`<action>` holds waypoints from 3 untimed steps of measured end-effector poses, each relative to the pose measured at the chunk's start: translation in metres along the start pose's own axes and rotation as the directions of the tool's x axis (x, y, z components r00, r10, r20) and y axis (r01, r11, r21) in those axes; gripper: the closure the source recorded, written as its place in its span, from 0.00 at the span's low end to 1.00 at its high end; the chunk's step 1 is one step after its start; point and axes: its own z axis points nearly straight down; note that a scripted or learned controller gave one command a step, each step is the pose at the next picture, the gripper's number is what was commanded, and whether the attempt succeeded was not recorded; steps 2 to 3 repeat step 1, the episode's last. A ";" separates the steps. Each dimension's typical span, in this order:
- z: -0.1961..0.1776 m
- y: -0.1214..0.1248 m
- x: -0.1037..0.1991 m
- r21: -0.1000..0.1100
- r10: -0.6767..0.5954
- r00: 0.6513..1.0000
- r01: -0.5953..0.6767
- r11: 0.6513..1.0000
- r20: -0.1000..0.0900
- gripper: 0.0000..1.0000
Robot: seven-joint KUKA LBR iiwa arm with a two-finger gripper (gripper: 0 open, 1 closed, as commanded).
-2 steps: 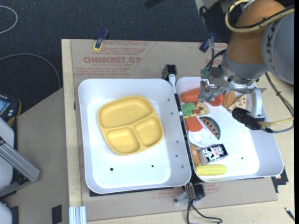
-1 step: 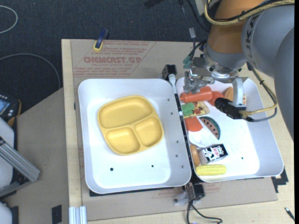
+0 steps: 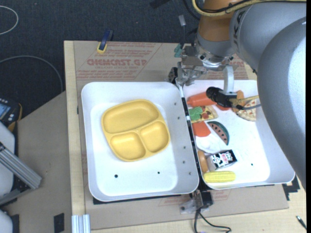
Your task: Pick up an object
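Note:
My gripper (image 3: 181,77) hangs over the back edge of the bins, right above the wall between them, and nothing shows in it. The right bin (image 3: 257,152) holds several toy foods. An orange piece (image 3: 198,100) lies closest to the gripper, just in front of it and to the right. A green piece (image 3: 195,113) sits beside the divider. Farther forward are a watermelon slice (image 3: 220,132), a black-and-white carton (image 3: 224,158) and a corn cob (image 3: 219,177). A pizza slice (image 3: 248,108) lies to the right.
A yellow divided plate (image 3: 135,129) fills the middle of the left bin (image 3: 92,144). The grey arm (image 3: 272,42) covers the upper right of the view and the right bin's far corner. A blue and yellow clamp (image 3: 104,41) sits on the board behind the bins.

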 end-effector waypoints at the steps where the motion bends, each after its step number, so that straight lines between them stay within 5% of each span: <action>1: 0.002 -0.010 0.007 0.008 0.004 1.000 -0.004 1.000 0.001 1.00; 3: 0.002 -0.010 0.007 0.008 0.004 1.000 -0.004 1.000 0.001 1.00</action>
